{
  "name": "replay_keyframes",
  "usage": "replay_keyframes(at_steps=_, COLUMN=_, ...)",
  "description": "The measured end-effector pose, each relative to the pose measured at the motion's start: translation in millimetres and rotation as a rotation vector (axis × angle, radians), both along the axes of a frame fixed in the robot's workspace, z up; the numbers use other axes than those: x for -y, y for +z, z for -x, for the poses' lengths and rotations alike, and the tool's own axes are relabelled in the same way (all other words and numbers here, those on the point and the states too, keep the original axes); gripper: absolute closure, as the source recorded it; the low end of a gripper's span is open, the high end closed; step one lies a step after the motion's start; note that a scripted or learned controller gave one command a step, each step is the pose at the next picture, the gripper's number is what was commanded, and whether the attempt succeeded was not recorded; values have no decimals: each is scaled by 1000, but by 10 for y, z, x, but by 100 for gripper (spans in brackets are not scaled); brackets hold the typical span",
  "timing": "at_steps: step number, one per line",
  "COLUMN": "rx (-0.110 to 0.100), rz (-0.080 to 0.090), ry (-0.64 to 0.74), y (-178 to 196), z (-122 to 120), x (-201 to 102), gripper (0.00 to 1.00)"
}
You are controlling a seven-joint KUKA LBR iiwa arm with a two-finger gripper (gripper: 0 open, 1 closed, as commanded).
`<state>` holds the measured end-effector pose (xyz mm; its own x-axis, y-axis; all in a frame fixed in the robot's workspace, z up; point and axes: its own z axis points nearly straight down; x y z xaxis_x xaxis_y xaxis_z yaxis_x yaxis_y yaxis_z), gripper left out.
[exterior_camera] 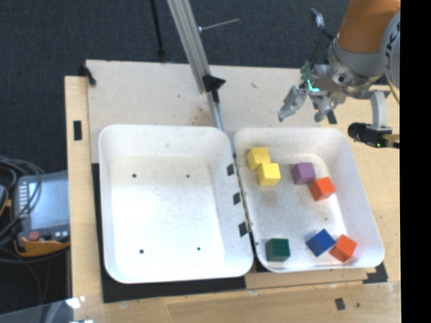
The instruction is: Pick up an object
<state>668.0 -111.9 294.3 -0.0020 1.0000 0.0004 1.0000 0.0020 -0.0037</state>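
The gripper hangs above the far rim of the right bin, its jaws spread and holding nothing, so a pick has not yet begun. The candidates all lie in that bin: 2 yellow blocks touching each other at the left, a purple block just beside an orange block, and at the near side a green block, a blue block and another orange block. The left bin likely serves as the drop place.
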Motion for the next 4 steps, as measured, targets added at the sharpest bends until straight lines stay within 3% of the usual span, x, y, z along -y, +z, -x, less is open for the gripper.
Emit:
replay_keyframes(at_steps=1, rx=4, rz=2, ry=1, y=29, z=-5, x=6, gripper=0)
replay_keyframes(at_steps=4, rx=0, rz=3, ry=-5, y=-1598, z=142, x=17, gripper=0)
